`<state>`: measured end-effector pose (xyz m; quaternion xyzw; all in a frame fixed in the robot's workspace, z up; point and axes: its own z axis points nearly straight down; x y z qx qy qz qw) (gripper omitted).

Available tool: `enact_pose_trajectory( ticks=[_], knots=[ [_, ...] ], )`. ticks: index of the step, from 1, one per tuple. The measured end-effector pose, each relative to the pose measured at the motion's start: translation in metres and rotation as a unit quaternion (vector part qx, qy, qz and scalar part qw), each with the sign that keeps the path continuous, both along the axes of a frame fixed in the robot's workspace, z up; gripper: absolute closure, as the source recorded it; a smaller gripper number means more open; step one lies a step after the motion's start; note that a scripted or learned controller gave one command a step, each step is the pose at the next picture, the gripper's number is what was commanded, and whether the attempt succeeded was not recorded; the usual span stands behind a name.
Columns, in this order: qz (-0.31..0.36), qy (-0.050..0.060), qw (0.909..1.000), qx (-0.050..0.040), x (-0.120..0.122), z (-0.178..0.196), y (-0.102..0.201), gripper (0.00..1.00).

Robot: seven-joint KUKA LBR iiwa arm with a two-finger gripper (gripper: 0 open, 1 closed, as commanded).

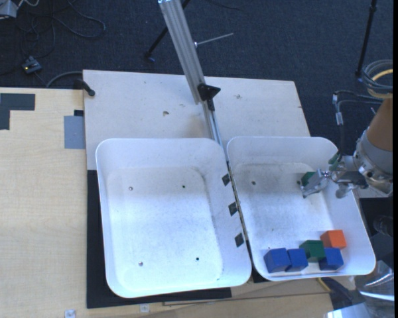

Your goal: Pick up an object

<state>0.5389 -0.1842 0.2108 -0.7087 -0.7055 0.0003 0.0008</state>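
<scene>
The gripper (312, 184) is hanging over the right side of the right bin (278, 144), close to its right wall, and whether it is spread or pressed together cannot be told from this slant. A small green thing (308, 177) is showing right at its tip (whether it is a held object or part of the claw is unclear). Behind it, the arm (378, 144) is reaching in from the right edge.

The pickable objects are sitting well apart from the claw, bunched in the near right corner of the same bin: an orange block (333, 238), a green block (312, 248) just left of it, and blue blocks (285, 260) lying along the near wall, with one more blue block (331, 260) under the orange one.

The left bin (119, 152) is lying beside the right one, the two touching along a divider with black clips (233, 208). A grey metal bar (186, 52) is slanting up from between them.
</scene>
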Motion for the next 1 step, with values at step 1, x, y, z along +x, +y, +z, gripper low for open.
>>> enact_pose_trajectory(
  ticks=[1],
  knots=[
    [0.002,0.004,1.0000,0.0007,0.0331,-0.1162,-0.0212,0.00]
  ],
)
